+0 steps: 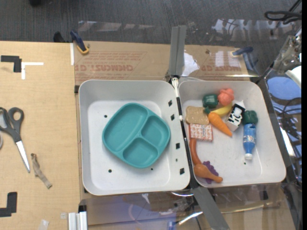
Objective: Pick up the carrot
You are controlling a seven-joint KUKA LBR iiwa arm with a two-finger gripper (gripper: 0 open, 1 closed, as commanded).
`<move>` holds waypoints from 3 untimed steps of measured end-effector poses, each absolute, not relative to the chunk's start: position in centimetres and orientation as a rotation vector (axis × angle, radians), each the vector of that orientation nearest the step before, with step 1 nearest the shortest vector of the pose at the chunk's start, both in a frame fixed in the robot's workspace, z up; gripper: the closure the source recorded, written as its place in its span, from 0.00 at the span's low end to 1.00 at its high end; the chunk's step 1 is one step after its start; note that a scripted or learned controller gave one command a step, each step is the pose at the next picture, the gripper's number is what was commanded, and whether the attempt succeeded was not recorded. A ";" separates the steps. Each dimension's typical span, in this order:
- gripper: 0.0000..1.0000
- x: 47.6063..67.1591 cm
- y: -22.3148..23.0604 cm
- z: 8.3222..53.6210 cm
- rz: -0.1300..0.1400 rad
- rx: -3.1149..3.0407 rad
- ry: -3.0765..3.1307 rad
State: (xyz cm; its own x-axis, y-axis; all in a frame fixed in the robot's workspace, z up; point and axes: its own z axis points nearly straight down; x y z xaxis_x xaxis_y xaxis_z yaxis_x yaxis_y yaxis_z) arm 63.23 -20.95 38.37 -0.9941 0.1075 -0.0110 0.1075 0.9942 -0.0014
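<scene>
The carrot (220,124) lies in the right bin (268,143), in the far half, slanting from its thick end on the left to its tip on the near right. It sits in a loose heap, the way toys land when tipped in: a banana (222,111) touches its far side, a black-and-white carton (235,117) lies against its right flank, and a cracker (197,115) and a pink wafer (201,132) are just to its left. Its near side faces bare bin floor, so I judge a grasp across the middle or tip would meet the least crowding. A blue bottle (248,141) lies to the right, apart from it. Near the bin's near-left corner, an orange piece (209,176) beside purple grapes (210,167) could be mistaken for the target by colour. The left bin (91,128) holds a teal plate (136,135), probably a place to set things down. I cannot tell the gripper's state, and nothing suggests the pick has begun.
</scene>
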 end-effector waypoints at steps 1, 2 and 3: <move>1.00 63.4 -20.9 39.3 -0.004 0.166 3.121; 1.00 65.2 -22.1 37.9 -0.002 -0.308 3.121; 1.00 65.3 -22.1 38.9 -0.002 -0.307 3.115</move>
